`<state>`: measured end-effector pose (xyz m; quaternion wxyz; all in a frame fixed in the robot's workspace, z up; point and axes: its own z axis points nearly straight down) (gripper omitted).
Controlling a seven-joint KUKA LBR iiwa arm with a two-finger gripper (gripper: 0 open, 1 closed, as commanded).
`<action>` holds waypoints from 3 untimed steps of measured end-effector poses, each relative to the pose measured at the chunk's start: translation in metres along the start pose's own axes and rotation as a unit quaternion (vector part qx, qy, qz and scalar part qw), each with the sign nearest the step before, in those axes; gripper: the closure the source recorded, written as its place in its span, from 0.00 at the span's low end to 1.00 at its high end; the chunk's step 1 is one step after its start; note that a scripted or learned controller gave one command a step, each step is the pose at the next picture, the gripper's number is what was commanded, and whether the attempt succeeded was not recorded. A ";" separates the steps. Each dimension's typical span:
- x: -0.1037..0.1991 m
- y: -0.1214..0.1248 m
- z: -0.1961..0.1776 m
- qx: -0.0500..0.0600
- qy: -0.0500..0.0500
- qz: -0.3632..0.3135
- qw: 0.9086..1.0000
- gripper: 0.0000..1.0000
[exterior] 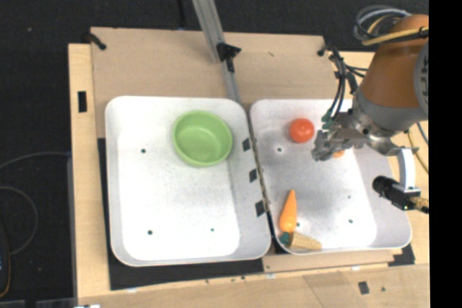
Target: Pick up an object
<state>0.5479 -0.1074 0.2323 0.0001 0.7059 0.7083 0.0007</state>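
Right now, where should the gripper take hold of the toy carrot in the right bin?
Probably across the carrot's orange body, from straight above. It lies flat, nearly lengthwise up the bin, its green end against a cone-like piece, so the upper orange half offers clearer room.

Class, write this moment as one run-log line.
gripper: over right bin, beside tomato | carrot: near front edge | green bowl: left bin
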 end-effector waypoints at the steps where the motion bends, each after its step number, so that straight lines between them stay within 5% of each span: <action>1: 0.048 -0.009 0.007 0.000 0.000 -0.001 1.000 1.00; 3: 0.144 -0.005 0.002 0.000 0.001 -0.002 1.000 1.00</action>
